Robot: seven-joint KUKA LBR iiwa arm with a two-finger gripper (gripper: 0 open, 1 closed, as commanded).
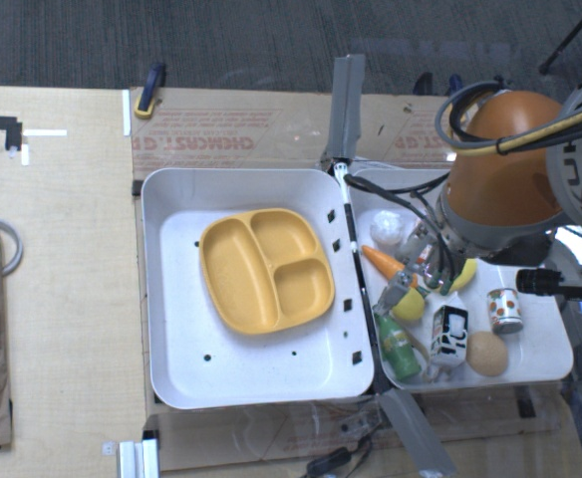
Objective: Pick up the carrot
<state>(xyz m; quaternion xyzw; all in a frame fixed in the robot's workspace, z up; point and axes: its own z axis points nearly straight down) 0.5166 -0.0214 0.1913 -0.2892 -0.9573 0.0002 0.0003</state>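
Clutter fills the right bin [560, 361] on the counter [52, 217]: nearest the camera, a green bottle [399, 352], a black-and-white carton [450, 333], a tan ball [487, 354] and a small can [505, 310]. Just beyond them the pincer [418, 275] hangs low beside a yellow piece [409, 306], and whether it is open or closed cannot be told. The carrot [382, 262] lies next to it, near the bin's left wall. In the left bin [171, 357] rests a yellow divided plate [267, 269].
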